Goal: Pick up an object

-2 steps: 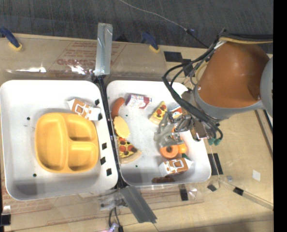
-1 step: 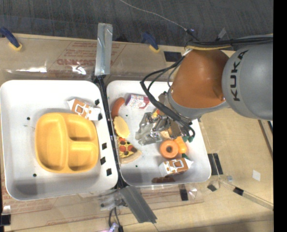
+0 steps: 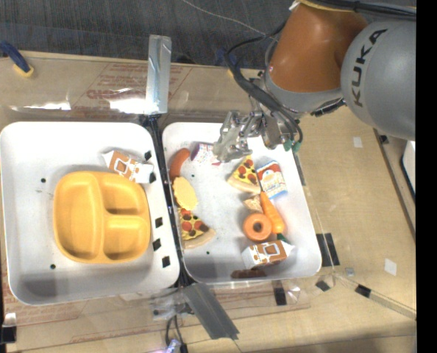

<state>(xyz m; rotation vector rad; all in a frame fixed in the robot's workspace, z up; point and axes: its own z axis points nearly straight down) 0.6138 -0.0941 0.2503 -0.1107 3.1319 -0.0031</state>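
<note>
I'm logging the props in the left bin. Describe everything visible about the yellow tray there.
The yellow tray looks like smooth moulded plastic, with rounded corners and three compartments: one long one along its left side and two smaller ones on the right. Nothing lies in them. It sits flat on the floor of the left bin, roughly centred and turned slightly askew. A small orange-and-white carton lies at its upper right corner; whether they touch is unclear.
</note>
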